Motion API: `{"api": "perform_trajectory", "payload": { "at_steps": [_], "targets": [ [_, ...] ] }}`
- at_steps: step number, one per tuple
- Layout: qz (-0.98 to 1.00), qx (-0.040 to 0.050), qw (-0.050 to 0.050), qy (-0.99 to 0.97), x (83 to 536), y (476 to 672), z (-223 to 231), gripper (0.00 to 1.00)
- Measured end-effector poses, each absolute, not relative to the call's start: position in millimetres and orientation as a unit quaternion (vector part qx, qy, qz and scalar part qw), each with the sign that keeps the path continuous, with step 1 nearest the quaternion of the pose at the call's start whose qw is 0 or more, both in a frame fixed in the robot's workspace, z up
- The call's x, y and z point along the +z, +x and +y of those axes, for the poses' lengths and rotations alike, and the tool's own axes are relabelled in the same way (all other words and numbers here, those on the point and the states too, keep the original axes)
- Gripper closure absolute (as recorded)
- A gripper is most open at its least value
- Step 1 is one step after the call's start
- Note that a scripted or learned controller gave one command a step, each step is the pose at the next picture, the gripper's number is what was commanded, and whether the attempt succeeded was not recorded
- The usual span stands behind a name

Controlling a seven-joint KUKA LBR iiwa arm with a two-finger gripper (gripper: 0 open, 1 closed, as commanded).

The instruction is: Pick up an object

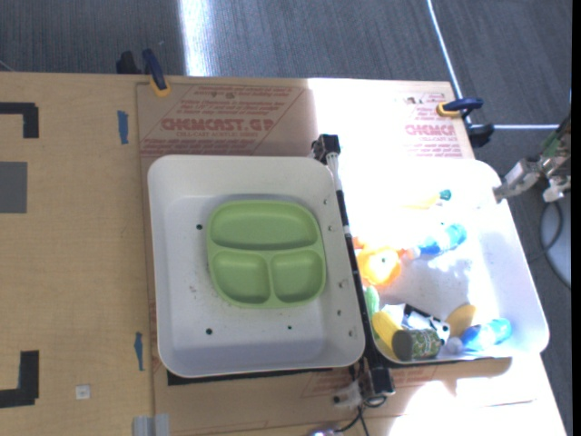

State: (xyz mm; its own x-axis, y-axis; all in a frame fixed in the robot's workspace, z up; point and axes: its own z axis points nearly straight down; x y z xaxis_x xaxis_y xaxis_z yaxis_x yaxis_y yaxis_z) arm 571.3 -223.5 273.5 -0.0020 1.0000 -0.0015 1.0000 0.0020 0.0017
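My metal two-finger gripper (536, 173) hangs at three o'clock, outside the right shallow white plastic bin (531, 289), grip unreadable, while the round yellow toy (379, 266) waits at the bin's nine o'clock — nothing lifted yet.

At the far right edge of the bench, a small part of the pincer (531, 176) shows: pale metal pieces jutting in toward the left, roughly level and lit by strong light. Little of the arm behind it can be made out, and its finger state is too small to tell.
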Motion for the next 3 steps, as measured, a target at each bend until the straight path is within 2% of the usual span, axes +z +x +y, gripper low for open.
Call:
{"api": "perform_trajectory", "payload": {
  "at_steps": [1,3],
  "targets": [
    [0.710,0.0075,0.014,0.704,140.3,585.6,-223.0,0.00],
    [0.709,0.0056,0.011,0.705,138.0,578.4,-222.4,0.00]
  ]
}}
